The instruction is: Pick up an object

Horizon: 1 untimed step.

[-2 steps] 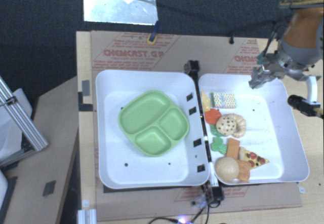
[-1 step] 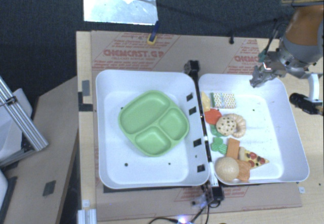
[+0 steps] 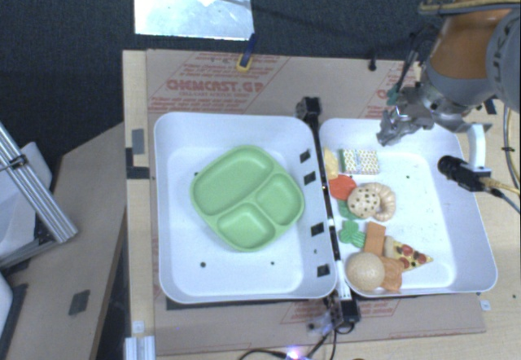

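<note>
I see the pincer [image 3: 394, 129] hovering over the far edge of the right bin [image 3: 456, 228], with nothing between its tips; whether they are spread I cannot tell. The toy food lies clustered along that bin's left wall. I judge the wafer block [image 3: 360, 160] the nearest pick, lying flat, long axis running left-right. I would descend straight over its middle, closing across the short side, clear of the cookie [image 3: 370, 201] just nearer the camera.
</note>
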### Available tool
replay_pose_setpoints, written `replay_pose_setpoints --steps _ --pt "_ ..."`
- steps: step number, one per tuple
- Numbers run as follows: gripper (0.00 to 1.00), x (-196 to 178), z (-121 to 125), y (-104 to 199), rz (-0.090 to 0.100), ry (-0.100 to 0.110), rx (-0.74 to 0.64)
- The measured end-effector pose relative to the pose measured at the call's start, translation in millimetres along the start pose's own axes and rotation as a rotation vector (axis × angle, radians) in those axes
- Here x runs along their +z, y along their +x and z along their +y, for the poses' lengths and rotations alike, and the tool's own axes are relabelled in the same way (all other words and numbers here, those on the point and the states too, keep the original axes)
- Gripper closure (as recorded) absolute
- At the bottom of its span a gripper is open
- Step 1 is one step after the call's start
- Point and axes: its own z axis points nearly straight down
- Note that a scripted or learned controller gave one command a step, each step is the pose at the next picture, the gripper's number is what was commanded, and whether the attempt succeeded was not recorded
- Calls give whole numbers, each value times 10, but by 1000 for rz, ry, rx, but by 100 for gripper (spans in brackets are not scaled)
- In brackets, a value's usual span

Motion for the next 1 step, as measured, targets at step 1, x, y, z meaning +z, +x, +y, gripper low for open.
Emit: replay_pose_setpoints --steps 1 --pt "100 -30 25 492 0 0 -1"
